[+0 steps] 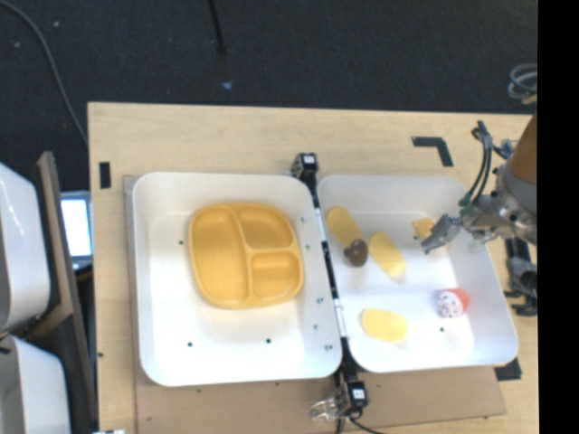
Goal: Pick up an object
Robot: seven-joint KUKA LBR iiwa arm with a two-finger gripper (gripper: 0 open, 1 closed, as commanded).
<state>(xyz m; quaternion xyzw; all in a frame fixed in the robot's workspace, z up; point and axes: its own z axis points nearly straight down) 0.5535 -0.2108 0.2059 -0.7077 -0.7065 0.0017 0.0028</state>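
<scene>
Tool (434, 240) hovers beside yellow piece (422, 228) — brown ball (356, 251) apart.

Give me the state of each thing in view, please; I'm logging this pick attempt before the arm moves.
Gripper: over the right bin's upper right, holding nothing I can see.
Yellow divided plate: flat in the left bin, compartments bare.
Brown ball: resting between two yellow pieces.
Lower yellow piece: lying flat, apart.
Red-and-white object: lying near the right wall.
Small yellow bit: beside the gripper.

Light wooden counter (217, 138), left white bin (154, 333) holding a yellow sectioned tray (244, 253), right white bin (479, 333) alongside, dark floor (317, 34) beyond.
</scene>
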